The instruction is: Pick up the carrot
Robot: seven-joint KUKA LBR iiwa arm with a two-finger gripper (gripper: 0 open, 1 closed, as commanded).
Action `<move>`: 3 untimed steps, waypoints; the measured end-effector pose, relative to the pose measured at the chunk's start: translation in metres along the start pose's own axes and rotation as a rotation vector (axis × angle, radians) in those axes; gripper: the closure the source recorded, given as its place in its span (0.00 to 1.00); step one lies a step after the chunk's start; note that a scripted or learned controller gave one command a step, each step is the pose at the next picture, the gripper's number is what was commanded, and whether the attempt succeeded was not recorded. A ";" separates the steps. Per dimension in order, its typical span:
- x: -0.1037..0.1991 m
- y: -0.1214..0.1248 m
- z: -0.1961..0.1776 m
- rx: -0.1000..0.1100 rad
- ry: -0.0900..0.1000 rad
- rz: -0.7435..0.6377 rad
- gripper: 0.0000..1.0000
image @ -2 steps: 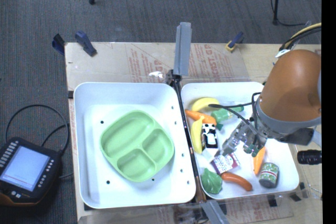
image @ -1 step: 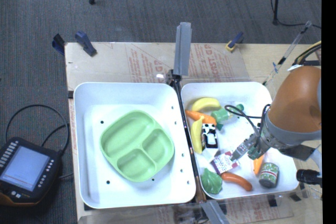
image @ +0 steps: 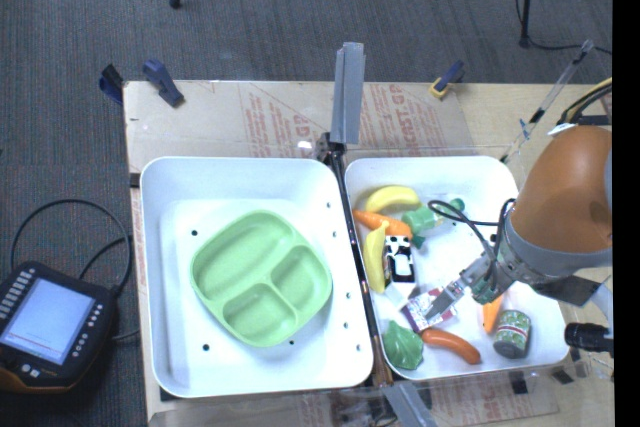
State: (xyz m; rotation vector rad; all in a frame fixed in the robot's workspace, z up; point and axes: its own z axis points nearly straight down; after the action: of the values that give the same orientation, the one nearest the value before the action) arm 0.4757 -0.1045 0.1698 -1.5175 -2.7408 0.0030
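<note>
Since the carrot [image: 452, 345], as I take it, is the orange piece lying flat at the front of the right bin [image: 500, 167], between a green lump [image: 402, 346] and a can [image: 512, 333], I should come down across its middle, clear of both neighbours. My arm reaches in from the right, slanting down and left, with my gripper [image: 438, 305] low over the clutter just behind the carrot. I cannot tell whether my jaws are apart or together.

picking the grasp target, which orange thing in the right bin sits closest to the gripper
The small orange piece right beside the gripper and the can; the one at the bin's front edge and the one under the banana lie farther.
</note>
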 end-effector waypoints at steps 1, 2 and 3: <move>-0.108 -0.035 -0.010 -0.004 -0.003 -0.138 0.00; -0.124 -0.004 0.085 -0.004 -0.002 -0.065 0.00; -0.091 -0.056 0.086 -0.003 0.000 0.022 0.00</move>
State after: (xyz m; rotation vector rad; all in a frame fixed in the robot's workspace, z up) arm 0.4761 -0.2114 0.0836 -1.5479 -2.7258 -0.0007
